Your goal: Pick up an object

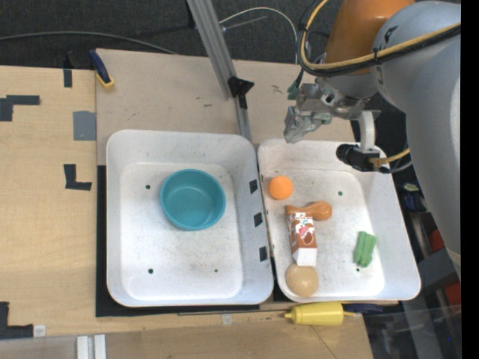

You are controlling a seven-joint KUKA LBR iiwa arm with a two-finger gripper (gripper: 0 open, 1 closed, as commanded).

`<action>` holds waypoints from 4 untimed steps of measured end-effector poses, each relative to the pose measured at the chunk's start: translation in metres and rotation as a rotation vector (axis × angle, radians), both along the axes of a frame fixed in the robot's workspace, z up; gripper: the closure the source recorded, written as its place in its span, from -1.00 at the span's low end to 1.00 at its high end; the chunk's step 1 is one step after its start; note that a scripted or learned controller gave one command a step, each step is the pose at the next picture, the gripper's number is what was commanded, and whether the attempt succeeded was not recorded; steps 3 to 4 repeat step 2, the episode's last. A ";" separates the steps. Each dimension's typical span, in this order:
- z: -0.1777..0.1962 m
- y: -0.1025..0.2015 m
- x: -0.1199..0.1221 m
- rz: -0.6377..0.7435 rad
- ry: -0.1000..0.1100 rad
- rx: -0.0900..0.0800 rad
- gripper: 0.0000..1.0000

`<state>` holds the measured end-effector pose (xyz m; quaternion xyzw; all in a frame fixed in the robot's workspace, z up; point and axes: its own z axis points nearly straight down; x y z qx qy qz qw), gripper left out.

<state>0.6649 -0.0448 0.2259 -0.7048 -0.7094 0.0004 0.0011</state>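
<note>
My gripper (298, 130) hangs above the far left corner of the right bin (389, 200), with nothing visible between its fingers. Below it in that bin lie an orange ball (281, 188), a brown drumstick-shaped piece (316, 211), a red and white carton (303, 238), a tan round piece (301, 280) and a green piece (364, 248). The ball is the nearest of these to the gripper. A teal bowl (193, 199) sits in the left bin (127, 223).
A yellow bottle (317, 314) lies on the bench just in front of the right bin. A grey metal pole (217, 47) slants up behind the bins. A black divider (258, 215) runs between the bins. Cables loop around the wrist.
</note>
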 end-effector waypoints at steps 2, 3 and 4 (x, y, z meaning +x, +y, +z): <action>-0.007 0.105 -0.004 0.000 0.001 0.000 1.00; -0.007 0.105 -0.004 0.000 0.001 0.000 1.00; -0.007 0.105 -0.004 0.000 0.001 0.000 1.00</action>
